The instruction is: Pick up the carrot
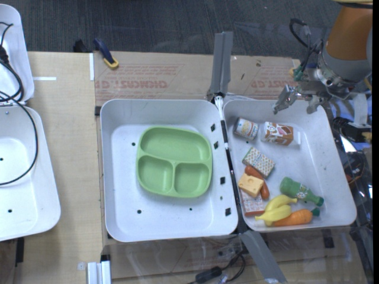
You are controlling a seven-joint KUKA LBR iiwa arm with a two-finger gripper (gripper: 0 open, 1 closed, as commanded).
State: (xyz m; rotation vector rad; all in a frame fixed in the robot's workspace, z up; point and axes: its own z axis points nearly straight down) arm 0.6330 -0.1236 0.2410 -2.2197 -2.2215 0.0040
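- Carrot (294, 218) is what I am after; I see it lying flat at the 5 o'clock corner of the right bin (331, 158), against the near wall, touching the banana (273, 209) at its 10 o'clock.
- Starting at 9 o'clock in my view, a white tub (23, 176) with a black cable (18, 129) looped over it sits on the bench (59, 87).
- At about 11 o'clock on the bench I spot a small blue and yellow clamp (105, 53).
- The left bin (118, 218) holds a green divided plate (174, 161) with three compartments, lying near its middle.
- Moving into the right bin: a small can (246, 128) on its side and a brown and white carton (278, 134) lie side by side toward 12 o'clock.
- Below them I see a patterned box (259, 161), a yellow cheese wedge (251, 186) and a reddish sausage (259, 176) — all bunched close together.
- A green bottle (301, 192) lies on its side just above the carrot, at its 12 o'clock.
- The gripper (299, 98) hangs over the bin's far edge at about 1 o'clock, well apart from the carrot — its fingers look spread apart with nothing between them, and the arm (349, 34) rises behind it.
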